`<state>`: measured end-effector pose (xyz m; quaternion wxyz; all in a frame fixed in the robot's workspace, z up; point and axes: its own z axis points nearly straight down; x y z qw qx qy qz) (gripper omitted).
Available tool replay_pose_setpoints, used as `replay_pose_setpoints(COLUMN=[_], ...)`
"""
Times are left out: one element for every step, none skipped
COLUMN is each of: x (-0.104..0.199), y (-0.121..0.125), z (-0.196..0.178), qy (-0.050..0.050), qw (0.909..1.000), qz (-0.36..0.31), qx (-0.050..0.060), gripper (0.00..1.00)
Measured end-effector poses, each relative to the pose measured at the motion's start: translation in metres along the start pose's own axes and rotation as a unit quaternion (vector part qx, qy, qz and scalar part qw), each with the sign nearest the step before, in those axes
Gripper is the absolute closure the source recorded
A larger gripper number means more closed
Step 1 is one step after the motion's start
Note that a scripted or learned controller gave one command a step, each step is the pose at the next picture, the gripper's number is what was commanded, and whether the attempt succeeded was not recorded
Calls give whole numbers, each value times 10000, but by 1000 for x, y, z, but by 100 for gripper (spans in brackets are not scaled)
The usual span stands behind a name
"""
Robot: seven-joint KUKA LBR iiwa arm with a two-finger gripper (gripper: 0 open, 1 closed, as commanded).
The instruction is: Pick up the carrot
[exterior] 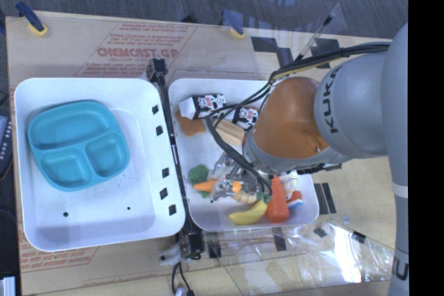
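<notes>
- The grey KUKA arm with its orange band (291, 123) reaches in from the right, wrist bent down over the right shallow white plastic bin (182, 149).
- The left white bin (28, 218) holds a turquoise three-compartment tray (76, 143), well apart from the action.
- The metal two-finger gripper (227, 185) sits low among the toys; whether it is spread or pinching, I cannot tell.
- The small orange carrot with green leafy top (202, 184) lies just beside the gripper's tip, near the bin's left wall.
- Risk: the yellow banana (248, 214) and red-orange pepper-like toy (277, 200) crowd close, so the gripper may nudge the carrot away or grab a neighbour.
</notes>
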<state>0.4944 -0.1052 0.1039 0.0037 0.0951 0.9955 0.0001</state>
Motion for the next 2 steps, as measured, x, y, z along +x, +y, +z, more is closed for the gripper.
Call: replay_pose_setpoints(x=[17, -6], y=[11, 116], z=[9, -92], qy=[-1, -2], qw=[9782, 9722], qz=[2076, 2341], qx=[1, -31], gripper=[100, 100])
